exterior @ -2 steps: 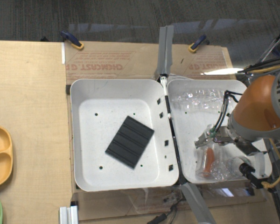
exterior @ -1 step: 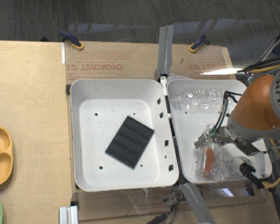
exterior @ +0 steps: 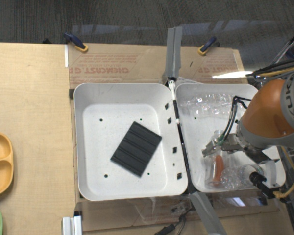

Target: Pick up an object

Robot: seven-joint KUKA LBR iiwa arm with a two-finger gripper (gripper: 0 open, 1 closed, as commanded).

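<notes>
Grey arm with an orange band

The arm [exterior: 272, 114] carries a broad, rounded orange band above a grey wrist; a thin black cable loops beside it, and the metal gripper [exterior: 216, 149] is silvery grey.

left bin [exterior: 83, 131]: ridged slab [exterior: 136, 148] at centre
right bin [exterior: 186, 131]: sausage-shaped object [exterior: 217, 171] near front edge, under gripper [exterior: 211, 150]

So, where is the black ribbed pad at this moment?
The black ribbed pad lies tilted on the floor of the left bin, near its middle, well apart from the gripper over the right bin.
</notes>
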